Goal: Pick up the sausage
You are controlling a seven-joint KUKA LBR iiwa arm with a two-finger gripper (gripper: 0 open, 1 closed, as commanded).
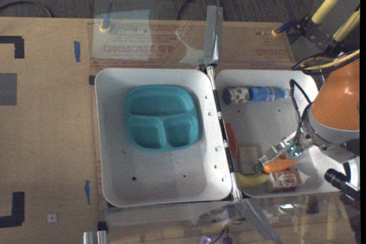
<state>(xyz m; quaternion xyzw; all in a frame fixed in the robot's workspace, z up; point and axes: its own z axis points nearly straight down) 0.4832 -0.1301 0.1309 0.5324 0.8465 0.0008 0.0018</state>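
The sausage (230, 142) is a slim red-orange stick lying along the left wall of the right bin (260, 123). My gripper (273, 153) hangs low over the front right part of that bin, to the right of the sausage and well apart from it. It is just above an orange carrot-like piece (281, 166). Nothing shows between the gripper and the sausage except bare bin floor and a brown patterned square (249, 156).
A blue and white bottle (255, 94) lies at the back of the right bin. A banana (252, 179) and a small printed box (286, 180) sit at its front edge. The left bin (114, 168) holds a teal divided tray (162, 117).
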